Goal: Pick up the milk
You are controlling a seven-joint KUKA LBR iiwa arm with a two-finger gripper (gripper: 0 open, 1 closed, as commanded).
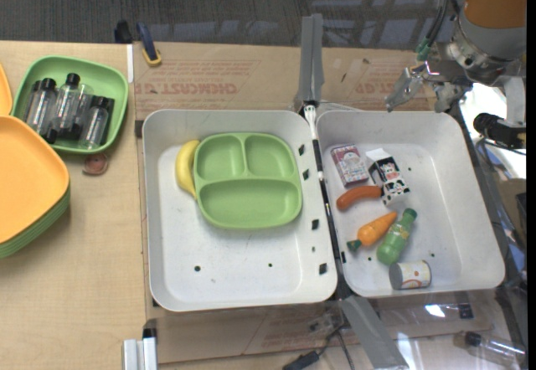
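Spotted the milk [388, 175], a small cow-patterned carton, lying mid right bin [469, 192], just above the sausage [358, 195]. Judged it light, thin-walled, crushable: best pinched gently across flat sides. Couldn't tell jaws released or clenched.

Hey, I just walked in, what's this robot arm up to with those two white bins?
The arm's claw hangs above the far edge of the right bin, holding nothing. Its target, the small milk carton with cow spots, lies in that bin among a pink box, sausage, carrot, green bottle and can. The left bin holds a green divided plate and a banana.
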